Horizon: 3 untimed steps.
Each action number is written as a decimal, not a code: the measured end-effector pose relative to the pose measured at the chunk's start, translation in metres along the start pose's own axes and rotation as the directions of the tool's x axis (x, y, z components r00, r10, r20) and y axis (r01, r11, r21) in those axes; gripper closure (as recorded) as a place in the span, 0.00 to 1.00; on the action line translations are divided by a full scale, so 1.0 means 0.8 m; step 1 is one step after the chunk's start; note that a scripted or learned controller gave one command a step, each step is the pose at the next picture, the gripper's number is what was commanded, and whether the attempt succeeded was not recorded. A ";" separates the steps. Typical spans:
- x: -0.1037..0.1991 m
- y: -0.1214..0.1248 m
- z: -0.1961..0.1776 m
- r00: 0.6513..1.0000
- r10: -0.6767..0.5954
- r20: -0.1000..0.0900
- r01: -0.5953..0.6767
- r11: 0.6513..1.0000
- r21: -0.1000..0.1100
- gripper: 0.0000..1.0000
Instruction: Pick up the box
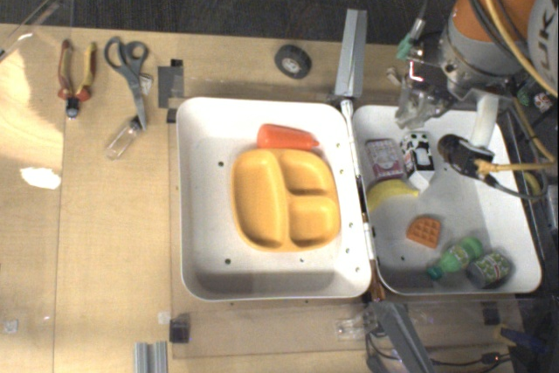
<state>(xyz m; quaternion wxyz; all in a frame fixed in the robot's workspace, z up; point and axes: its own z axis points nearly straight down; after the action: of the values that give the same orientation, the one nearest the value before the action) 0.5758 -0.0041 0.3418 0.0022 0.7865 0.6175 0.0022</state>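
Green bottles (pixel 467 259) lie at the near corner of the right bin (pixel 515 214), the things closest to you, with an orange waffle-shaped toy (pixel 424 231) just behind them and a yellow rounded piece (pixel 390 190) against the bin's left wall. Your target, the box (pixel 383 156), is a small flat pinkish carton lying in the far left part of that bin, just beside the dividing wall and touching or nearly touching the yellow piece on its near side. You should judge it light and fairly stiff, likely thin card, so a moderate squeeze across its narrower sides ought to hold it; its printed faces may be slick. A small black-and-white item (pixel 420 153) sits just to its right, which leaves little room on that side. The pincer (pixel 417 111) hangs above the far edge of the right bin, near the box but apart from it, and you cannot tell whether it is spread or closed. Mind the bin wall on the left when you descend. The left bin (pixel 196 214) holds a yellow divided tray (pixel 284 196) and an orange piece (pixel 286 135); scissors (pixel 131 70) and pliers (pixel 74 74) rest on the tabletop (pixel 87 240), well apart.
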 end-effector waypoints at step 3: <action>-0.036 -0.034 0.112 0.698 -0.716 0.000 0.716 0.698 -0.003 1.00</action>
<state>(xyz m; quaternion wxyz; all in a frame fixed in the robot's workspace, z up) 0.5427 -0.0254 0.2516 0.0037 0.4847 0.8747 0.0024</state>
